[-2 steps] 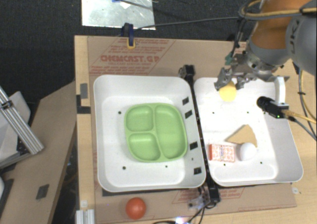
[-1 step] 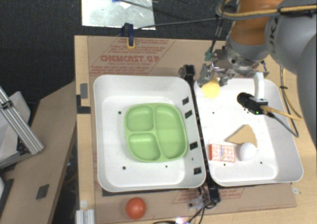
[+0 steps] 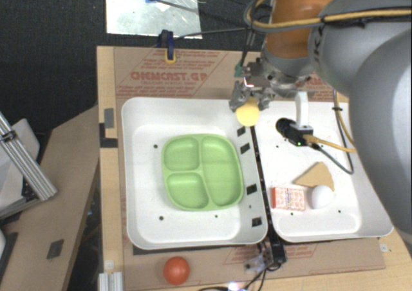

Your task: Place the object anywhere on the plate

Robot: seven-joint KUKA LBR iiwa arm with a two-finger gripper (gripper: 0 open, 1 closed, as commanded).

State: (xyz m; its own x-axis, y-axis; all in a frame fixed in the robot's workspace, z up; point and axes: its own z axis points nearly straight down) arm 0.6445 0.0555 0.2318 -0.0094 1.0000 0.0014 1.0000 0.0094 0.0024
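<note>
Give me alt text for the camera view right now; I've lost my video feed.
The arm's tool hangs over the divider between the two white bins with a yellow ball at its tip, just up and right of the green sectioned plate in the left bin. The right bin has a white ball, a small printed box and a tan wedge.

**Yellow ball above the bin divide, green plate in the left bin**

The object is a small yellow ball (image 3: 248, 115), round and smooth, seen right under the gripper (image 3: 250, 104) at the far end of the strip between the two bins. It sits beyond the plate's far right corner, apart from it.

The plate (image 3: 202, 172) is a light green, rounded-square tray divided into four compartments of differing size. It lies flat, turned slightly askew, near the middle of the left white bin (image 3: 145, 154). Its compartments hold nothing.
</note>
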